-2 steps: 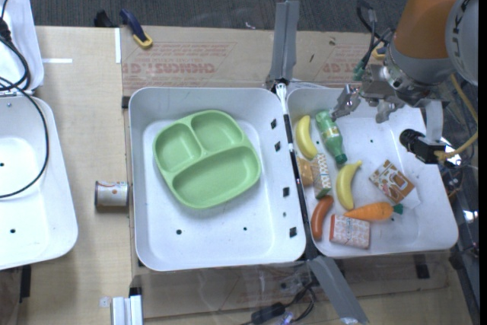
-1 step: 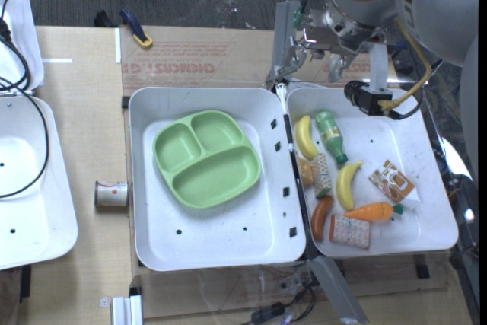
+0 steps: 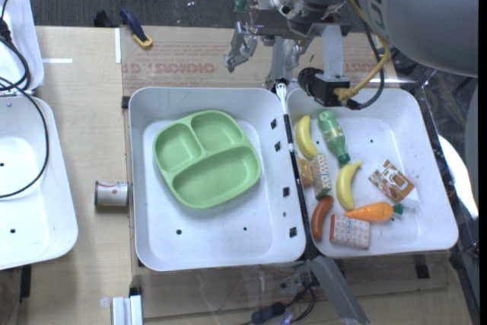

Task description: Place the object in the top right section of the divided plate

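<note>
A green divided plate (image 3: 207, 158) lies in the left bin (image 3: 152, 240), all its sections bare. In the right bin (image 3: 426, 148) lie toy foods: two bananas (image 3: 305, 135) (image 3: 347, 183), a green bottle (image 3: 332, 135), a carrot (image 3: 373, 212), a red sausage (image 3: 321, 215), a snack packet (image 3: 393, 181) and a small box (image 3: 350, 231). My gripper (image 3: 261, 61) hangs high over the far rims where the two bins meet. Its fingers are open with nothing between them.
A small can (image 3: 112, 194) lies on the bench left of the left bin. A blue and yellow tool (image 3: 135, 28) rests at the back. A white container with a black cable (image 3: 23, 156) stands at the far left. The arm's yellow cable (image 3: 365, 84) droops over the right bin's far edge.
</note>
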You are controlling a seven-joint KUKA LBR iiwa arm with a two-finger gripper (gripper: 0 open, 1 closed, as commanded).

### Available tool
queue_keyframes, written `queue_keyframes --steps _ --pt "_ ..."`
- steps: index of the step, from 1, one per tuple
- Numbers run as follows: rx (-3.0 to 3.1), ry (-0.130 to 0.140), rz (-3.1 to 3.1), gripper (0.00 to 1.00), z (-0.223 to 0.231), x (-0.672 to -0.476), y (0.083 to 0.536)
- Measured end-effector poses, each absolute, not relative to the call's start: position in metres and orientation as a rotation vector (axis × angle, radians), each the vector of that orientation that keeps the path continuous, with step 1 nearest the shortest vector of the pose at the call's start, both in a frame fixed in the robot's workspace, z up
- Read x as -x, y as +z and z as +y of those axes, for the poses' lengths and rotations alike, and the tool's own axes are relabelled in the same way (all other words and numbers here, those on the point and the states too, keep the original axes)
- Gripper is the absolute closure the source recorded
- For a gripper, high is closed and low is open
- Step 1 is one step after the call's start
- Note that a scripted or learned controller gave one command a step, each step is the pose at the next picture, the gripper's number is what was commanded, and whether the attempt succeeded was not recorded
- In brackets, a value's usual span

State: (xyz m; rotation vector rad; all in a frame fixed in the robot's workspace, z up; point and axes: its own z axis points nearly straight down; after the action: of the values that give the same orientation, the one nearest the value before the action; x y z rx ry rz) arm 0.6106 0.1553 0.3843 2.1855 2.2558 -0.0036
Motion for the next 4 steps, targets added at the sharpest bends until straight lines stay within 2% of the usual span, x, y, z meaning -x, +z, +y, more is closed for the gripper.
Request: queue_keyframes --steps 1,2,4 --pt "-2.155 -0.004 2.283 0.00 0.178 -0.624 0.441" --pt "-2.138 -0.005 2.300 0.00 0.222 -0.616 0.440" --pt "-1.953 -0.007 2.461 0.00 0.222 -0.611 0.440"
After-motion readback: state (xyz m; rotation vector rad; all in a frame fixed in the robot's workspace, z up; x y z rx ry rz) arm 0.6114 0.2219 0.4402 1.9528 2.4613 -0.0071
